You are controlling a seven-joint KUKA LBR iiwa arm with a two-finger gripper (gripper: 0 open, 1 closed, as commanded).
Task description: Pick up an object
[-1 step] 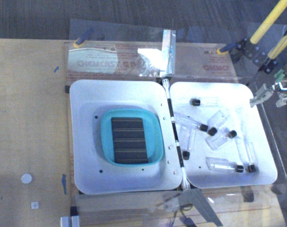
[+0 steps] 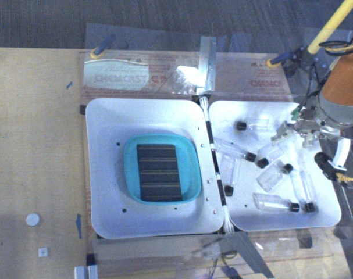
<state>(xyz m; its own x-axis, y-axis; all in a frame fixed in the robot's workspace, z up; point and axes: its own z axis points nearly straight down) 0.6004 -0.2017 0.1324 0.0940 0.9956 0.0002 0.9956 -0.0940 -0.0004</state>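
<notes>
Clear vials point(image 2: 274, 202) scattered in right bin point(image 2: 333, 214), pincer point(image 2: 307, 133) low over its right side, grip unclear.

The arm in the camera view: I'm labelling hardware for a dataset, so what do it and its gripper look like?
The arm shows a rounded orange band above a grey wrist section. Below it, the gripper is a cluster of pale grey and silver metal parts with a small green spot on its near side. Black cables loop beside the arm, and a black part with a white piece hangs lower down.
</notes>
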